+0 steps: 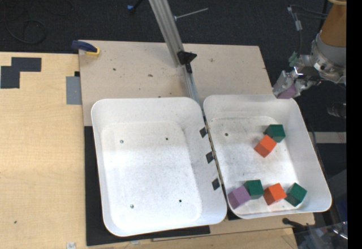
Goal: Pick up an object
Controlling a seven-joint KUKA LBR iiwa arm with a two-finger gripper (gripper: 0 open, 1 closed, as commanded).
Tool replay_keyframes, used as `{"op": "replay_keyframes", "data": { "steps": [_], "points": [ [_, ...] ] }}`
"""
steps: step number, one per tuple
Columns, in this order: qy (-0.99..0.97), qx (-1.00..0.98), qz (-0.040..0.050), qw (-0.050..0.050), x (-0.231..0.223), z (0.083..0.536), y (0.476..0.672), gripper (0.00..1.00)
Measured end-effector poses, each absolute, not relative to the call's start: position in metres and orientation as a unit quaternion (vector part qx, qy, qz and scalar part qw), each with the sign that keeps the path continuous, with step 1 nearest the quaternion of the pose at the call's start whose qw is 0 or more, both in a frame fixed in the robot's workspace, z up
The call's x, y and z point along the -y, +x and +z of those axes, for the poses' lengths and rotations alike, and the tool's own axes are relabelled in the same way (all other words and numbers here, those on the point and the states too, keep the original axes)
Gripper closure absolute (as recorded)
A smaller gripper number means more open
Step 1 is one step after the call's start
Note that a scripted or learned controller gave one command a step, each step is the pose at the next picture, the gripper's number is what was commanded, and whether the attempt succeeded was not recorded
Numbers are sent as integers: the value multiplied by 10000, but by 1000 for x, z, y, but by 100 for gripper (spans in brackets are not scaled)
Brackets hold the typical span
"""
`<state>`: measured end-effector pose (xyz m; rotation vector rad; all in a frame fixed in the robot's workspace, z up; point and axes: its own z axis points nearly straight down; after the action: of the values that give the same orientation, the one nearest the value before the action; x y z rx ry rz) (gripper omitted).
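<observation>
My gripper [287, 86] hangs above the far right corner of the right bin [249, 98], just outside its rim. A purple block [285, 92] sits between its fingers, lifted off the bin floor. Inside the right bin, a green cube [275, 132] and an orange cube [264, 146] lie together near the right wall. Along the near edge sit a purple cube [238, 196], a green cube [254, 187], an orange cube [275, 193] and another green cube [296, 193].
The left bin [113, 107] stands beside the right one, joined by black clips [210, 157]. A slanted aluminium post [164, 16] rises behind the bins. A blue clamp [85, 47] lies at the board's far left corner.
</observation>
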<state>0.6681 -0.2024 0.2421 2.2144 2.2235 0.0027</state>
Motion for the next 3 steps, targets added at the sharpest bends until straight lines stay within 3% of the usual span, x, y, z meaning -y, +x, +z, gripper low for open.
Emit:
{"op": "replay_keyframes", "data": {
  "steps": [3],
  "points": [
    [7052,-7090,-9,-33,32,245,638,100]
  ]
}}
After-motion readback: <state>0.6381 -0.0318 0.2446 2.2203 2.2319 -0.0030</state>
